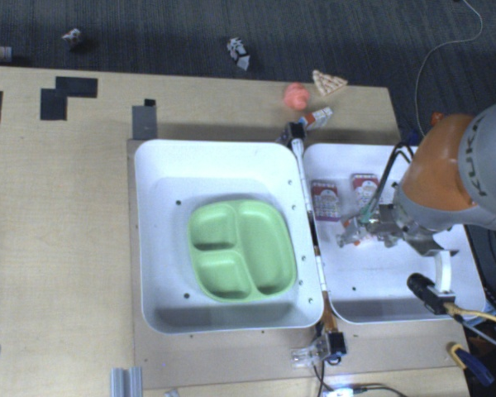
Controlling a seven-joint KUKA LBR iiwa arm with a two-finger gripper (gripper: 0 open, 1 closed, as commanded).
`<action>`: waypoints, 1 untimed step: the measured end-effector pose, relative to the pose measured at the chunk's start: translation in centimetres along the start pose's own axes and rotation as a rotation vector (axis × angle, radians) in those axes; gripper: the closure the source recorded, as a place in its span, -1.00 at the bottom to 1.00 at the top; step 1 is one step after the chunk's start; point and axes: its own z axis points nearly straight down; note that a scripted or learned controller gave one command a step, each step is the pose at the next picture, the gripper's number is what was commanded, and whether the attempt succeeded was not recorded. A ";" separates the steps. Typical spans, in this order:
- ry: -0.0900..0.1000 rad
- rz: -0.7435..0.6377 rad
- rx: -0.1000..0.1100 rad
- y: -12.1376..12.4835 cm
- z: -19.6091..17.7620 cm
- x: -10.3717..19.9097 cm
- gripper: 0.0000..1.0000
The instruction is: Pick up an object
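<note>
Two small red-and-white packets lie flat in the right bin [347, 304]: one [324, 198] close to the bin's left wall, the other [364, 188] just to its right. My gripper [355, 234] hangs low over the bin floor, a little in front of these packets and apart from them. The grey arm with its orange band [438, 172] reaches in from the right and hides part of the bin. In the left bin [157, 222] rests a green divided plate [240, 249].
On the bench beyond the bins lie a pink ball [296, 96], a tan triangular piece [329, 82] and a small tube-like item [314, 120]. A few bits of litter sit on the dark floor at the top. Open bench stretches to the left.
</note>
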 end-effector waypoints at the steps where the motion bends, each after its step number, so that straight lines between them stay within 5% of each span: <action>1: 0.001 -0.002 -0.003 0.1 -1.0 0.1 1.00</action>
